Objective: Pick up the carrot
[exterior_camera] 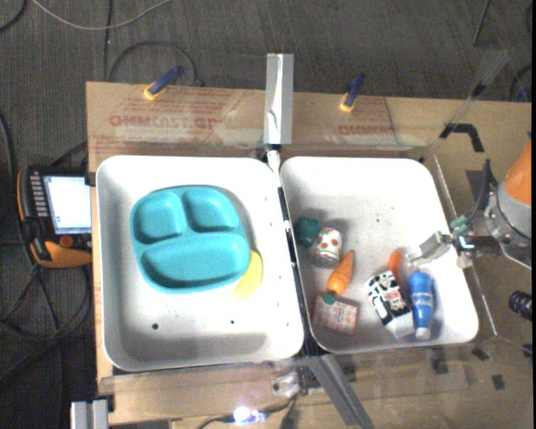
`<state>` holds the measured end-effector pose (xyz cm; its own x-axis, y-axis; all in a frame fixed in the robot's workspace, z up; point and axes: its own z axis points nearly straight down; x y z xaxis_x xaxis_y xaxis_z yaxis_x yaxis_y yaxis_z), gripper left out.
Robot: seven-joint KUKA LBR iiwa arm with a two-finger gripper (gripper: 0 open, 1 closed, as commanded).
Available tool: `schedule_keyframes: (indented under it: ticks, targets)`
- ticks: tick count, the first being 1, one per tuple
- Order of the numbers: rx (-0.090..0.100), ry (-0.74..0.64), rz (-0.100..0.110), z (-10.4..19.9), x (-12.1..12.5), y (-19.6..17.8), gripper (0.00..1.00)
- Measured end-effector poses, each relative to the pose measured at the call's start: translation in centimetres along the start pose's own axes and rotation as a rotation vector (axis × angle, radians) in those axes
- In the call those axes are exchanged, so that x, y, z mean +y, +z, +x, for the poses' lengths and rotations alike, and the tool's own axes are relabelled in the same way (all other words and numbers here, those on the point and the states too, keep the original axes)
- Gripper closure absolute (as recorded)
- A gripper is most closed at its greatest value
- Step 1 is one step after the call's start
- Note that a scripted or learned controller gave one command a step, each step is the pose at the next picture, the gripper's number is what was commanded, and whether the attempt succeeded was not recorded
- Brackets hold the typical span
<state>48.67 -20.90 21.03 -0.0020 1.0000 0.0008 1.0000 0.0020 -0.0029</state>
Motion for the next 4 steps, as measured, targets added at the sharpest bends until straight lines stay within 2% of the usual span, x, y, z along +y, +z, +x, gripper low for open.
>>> schedule_keyframes:
  ticks: [1,2,3,4]
  targets:
    - [0.001,0.156,0.002,7.3,2.8,5.9,0.0]
    - [-0.008,0.085,-0.027,11.0,3.0,11.8,0.0]
    - [-0.005,0.086,-0.022,11.1,2.9,11.0,1.0]
    - [-0.004,0.042,0.0,13.3,2.2,0.2,1.0]
